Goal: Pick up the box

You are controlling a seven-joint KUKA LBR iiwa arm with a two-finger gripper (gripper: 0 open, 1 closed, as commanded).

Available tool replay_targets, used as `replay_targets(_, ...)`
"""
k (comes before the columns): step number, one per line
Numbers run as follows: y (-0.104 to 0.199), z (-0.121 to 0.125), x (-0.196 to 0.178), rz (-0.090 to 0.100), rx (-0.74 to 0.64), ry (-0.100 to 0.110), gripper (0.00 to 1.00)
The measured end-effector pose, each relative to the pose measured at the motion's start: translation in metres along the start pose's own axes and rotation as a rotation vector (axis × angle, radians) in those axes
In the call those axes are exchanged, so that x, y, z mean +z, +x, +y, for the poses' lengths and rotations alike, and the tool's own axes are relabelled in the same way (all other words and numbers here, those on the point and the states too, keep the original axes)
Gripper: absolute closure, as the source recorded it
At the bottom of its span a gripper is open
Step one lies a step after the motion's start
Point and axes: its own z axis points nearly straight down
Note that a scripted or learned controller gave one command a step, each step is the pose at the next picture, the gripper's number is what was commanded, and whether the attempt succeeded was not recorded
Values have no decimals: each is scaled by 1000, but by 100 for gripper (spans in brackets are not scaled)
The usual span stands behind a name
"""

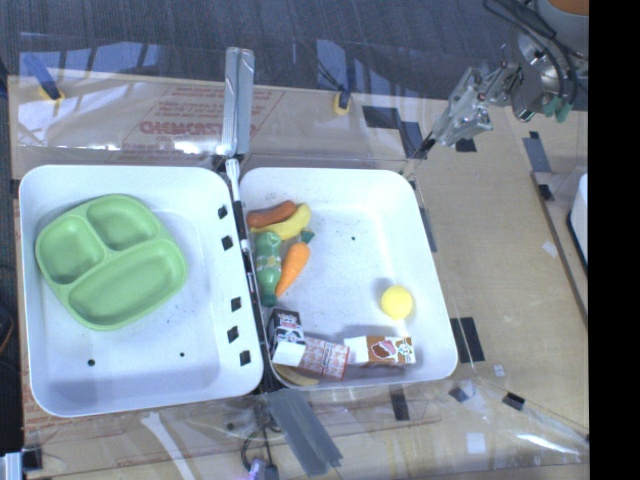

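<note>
Your gripper (pixel 440 138) hangs beyond the right bin's (pixel 425 228) far right corner; I cannot tell its jaw state. The box (pixel 380 350) lies along the bin's near edge, long axis parallel to it.

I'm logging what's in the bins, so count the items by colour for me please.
Green: 2, the divided plate and a green toy vegetable
Orange: 2, the carrot and the hot dog
Yellow: 1, the ball
Printed boxes: 2
Total: 7
</note>
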Motion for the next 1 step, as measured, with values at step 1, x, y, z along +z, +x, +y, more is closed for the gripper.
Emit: replay_targets(1,48,-11,197,2,-46,-1,100)
